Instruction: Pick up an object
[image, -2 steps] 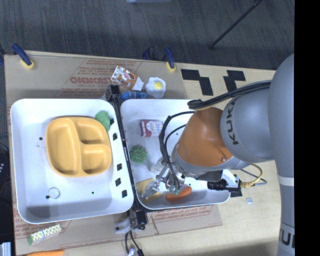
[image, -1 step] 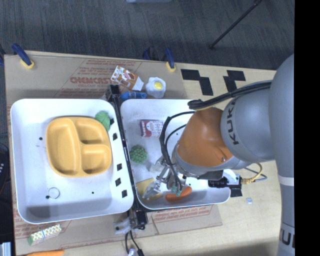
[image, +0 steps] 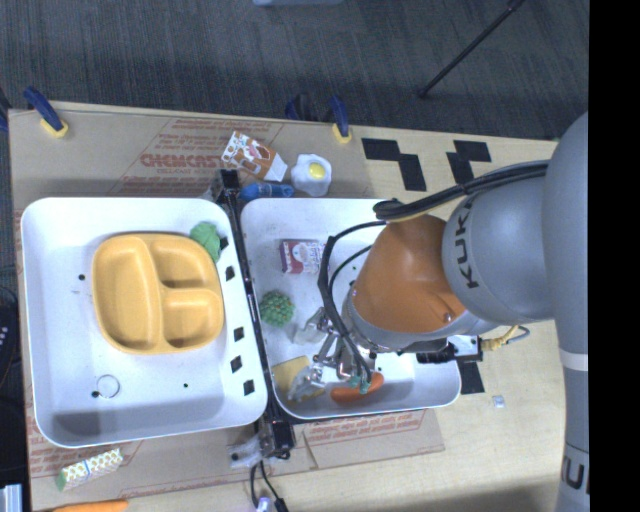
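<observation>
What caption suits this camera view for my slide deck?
KUKA arm lowers its gripper by an orange carrot in the right bin.

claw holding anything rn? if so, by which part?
Cannot be told. The claw is low in the right bin, right by the orange carrot-like toy, but nothing shows clearly between its tips.

The arm hides much of the right bin; an orange object is cut off below.
</observation>
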